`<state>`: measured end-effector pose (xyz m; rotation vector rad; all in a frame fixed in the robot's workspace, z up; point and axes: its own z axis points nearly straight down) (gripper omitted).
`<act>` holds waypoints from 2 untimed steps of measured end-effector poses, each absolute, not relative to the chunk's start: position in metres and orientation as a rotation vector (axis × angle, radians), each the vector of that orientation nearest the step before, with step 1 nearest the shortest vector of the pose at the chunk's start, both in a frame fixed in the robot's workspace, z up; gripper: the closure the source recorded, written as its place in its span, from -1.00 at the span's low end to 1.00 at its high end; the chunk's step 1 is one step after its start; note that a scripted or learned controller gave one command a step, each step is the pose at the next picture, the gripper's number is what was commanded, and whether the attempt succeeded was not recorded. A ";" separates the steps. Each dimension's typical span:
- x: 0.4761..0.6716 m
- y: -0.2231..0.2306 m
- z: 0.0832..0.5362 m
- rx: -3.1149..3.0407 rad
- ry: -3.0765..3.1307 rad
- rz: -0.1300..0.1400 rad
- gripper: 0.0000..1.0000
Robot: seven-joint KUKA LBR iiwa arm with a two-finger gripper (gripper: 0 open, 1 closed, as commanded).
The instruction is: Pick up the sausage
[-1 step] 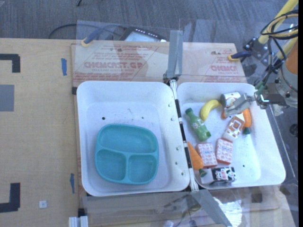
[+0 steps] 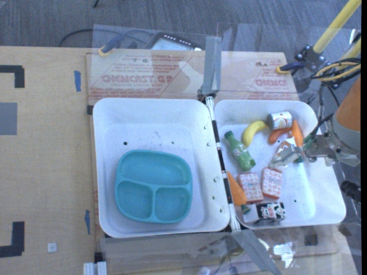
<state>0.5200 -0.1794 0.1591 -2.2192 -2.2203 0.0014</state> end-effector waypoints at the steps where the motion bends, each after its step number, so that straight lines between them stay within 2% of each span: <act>1: 0.588 -0.170 0.084 -2.295 -2.127 -0.014 -1.00; 2: 0.588 -0.176 0.094 -2.307 -2.128 -0.005 1.00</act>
